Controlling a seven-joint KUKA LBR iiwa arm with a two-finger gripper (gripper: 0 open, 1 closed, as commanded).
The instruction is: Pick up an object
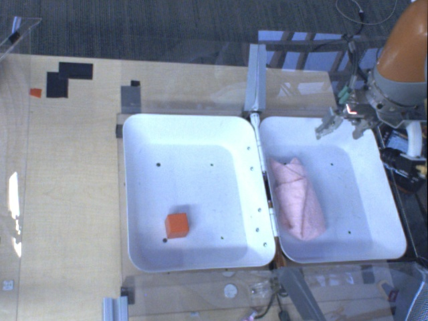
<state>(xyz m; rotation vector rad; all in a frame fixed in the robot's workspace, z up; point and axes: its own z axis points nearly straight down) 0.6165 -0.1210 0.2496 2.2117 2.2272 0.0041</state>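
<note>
While the pink cloth lies bundled against the left wall of the right bin, nothing has been lifted, so the pick is not yet begun. An orange block sits near the front-left corner of the left bin, the only thing in it and well apart from the cloth. The gripper hangs over the right bin's back rim, its fingers spread and holding nothing. What remains, as I judge it: descend onto one object, close, and raise it clear.
</note>
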